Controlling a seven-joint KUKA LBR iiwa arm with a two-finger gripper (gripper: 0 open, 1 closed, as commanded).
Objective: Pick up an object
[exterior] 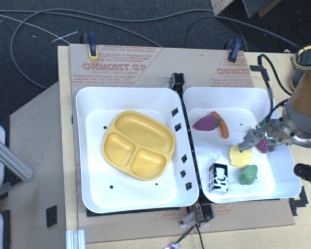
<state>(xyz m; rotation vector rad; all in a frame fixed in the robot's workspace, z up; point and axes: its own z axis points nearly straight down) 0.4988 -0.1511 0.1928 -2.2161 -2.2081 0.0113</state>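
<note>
My gripper [257,139] hangs low over the right bin [280,188], near its right side, on the grey arm [300,113] that comes in from the right. A small purple object [262,146] shows just under the gripper, partly hidden by it. A yellow lemon-like piece [239,156] lies directly left of and below the gripper. A green object [248,174] sits in front of the lemon. A black-and-white carton [218,177] stands at the bin's front left. A purple grape bunch [206,122] and an orange carrot [222,127] lie at the back.
The left bin [88,154] holds a yellow divided plate [139,144]. A black divider with clips [182,134] runs between the two bins. Cables [267,79] trail along the arm at the right. Cardboard [119,66] lies under both bins.
</note>
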